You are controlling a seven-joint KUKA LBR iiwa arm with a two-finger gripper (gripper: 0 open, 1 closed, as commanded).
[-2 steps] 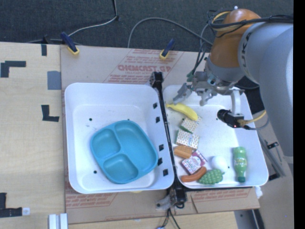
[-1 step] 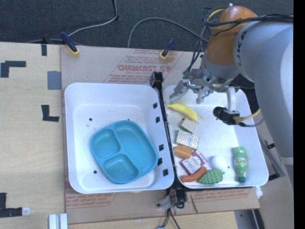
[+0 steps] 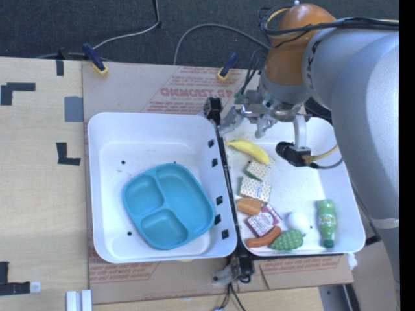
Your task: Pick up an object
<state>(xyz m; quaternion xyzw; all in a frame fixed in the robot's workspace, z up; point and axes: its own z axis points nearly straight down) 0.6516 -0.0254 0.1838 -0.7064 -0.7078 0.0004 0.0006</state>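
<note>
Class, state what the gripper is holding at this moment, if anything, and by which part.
Nothing: the gripper hangs above the banana with nothing between its fingers.

A yellow banana (image 3: pixel 249 150) lies at the far end of the right bin (image 3: pixel 347 193); crackers (image 3: pixel 255 180), a sausage (image 3: pixel 262 237), green grapes (image 3: pixel 288 240), a white egg (image 3: pixel 298 221) and a green bottle (image 3: pixel 326 222) lie nearer.

**1 fixed camera looking down on 2 bins**

The camera is sitting above the bench, looking down at a slant. The left bin (image 3: pixel 104 173) is occupying the frame's centre-left and the right bin (image 3: pixel 337 193) the centre-right, both at middle distance. The arm (image 3: pixel 350 63) is looming large at the upper right, nearest the lens. Dark floor (image 3: pixel 78 11) is crossing the top.
</note>
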